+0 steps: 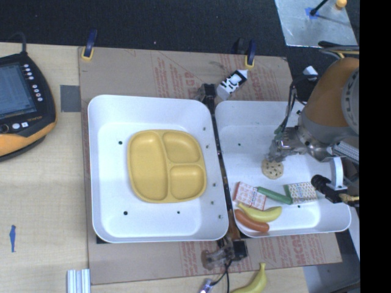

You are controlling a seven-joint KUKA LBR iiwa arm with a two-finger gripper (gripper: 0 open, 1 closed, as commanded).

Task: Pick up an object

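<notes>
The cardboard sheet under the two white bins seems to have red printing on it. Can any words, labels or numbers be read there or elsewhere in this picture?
Nothing can be quoted with confidence.
Brown cardboard sheet: rows of faded red print, too blurred to read.
Small red-and-white card in the right white bin: patterned, no legible text.
Green-patterned card: too small to read.
Orange-and-black handheld control pendant: screen and buttons show no readable characters.
</notes>
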